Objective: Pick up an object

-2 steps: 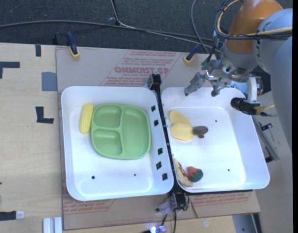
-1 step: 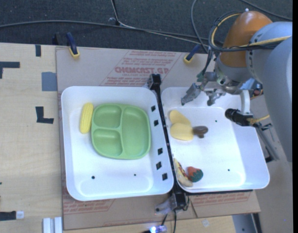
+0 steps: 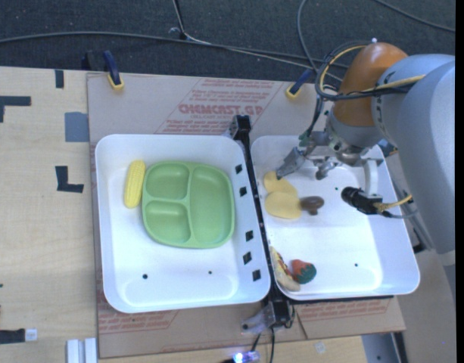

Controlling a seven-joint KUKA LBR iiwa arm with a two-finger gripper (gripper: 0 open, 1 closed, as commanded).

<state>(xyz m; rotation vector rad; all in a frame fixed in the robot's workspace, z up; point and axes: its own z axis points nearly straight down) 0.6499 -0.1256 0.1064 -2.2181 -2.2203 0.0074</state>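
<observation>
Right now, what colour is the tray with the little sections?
Light green tray, seen in the camera view.

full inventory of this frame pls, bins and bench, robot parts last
left bin: 1, white, left half of the board
right bin: 1, white, right half of the board
divided plate: 1, green, three compartments, middle of left bin
corn cob: 1, yellow, left bin, against the plate's left edge
flat yellow pieces: 2, pale yellow, right bin near the divider
brown lump: 1, brown, right of the yellow pieces
small toy pile: 1 cluster, red, green and tan, right bin's front left
clamps: 2, blue and yellow, board's back edge
cables: several, black, on dark floor behind
arm: 1, grey with orange band, entering from the right
pincer: 1, dark grey, over right bin's back, above the yellow pieces
</observation>
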